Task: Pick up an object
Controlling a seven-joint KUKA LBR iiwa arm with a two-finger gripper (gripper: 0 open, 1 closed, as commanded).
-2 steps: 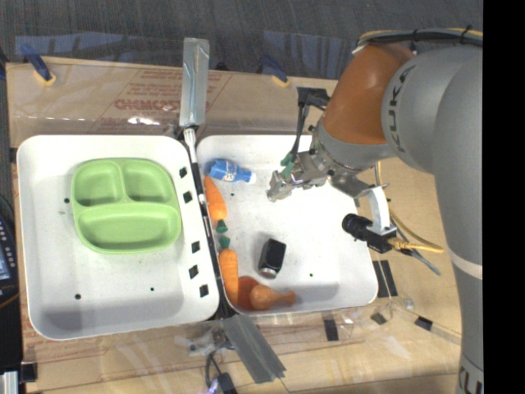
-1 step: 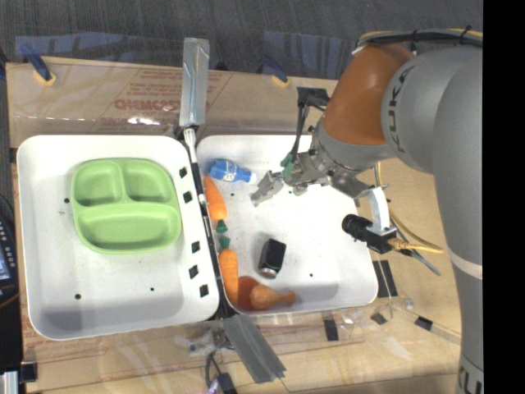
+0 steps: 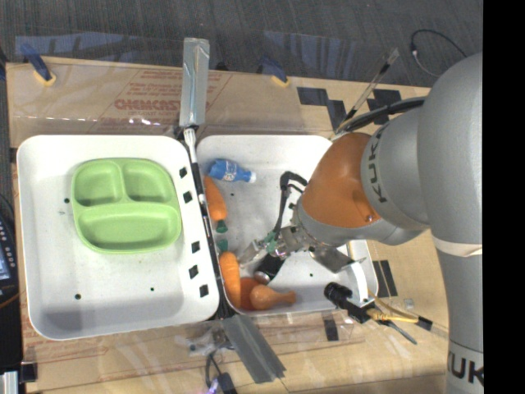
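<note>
A: Carrots: you've got three smooth, tapered orange ones in the right bin (image 3: 328,150). One carrot (image 3: 216,199) lies along the divider wall; two carrots (image 3: 246,290) sit at the near corner.

B: Gripper?

A: Gripper (image 3: 275,249) is low in that bin, just above the near pair. You can't tell its state; it's cluttered there. Blue crumpled bottle (image 3: 228,171) sits at the far side. Left bin (image 3: 41,220) holds a glossy green three-section tray (image 3: 127,203).

We see a dark grey carpet floor (image 3: 123,2) beyond the bench. The wooden bench top (image 3: 98,84) wears clear plastic sheeting.
</note>
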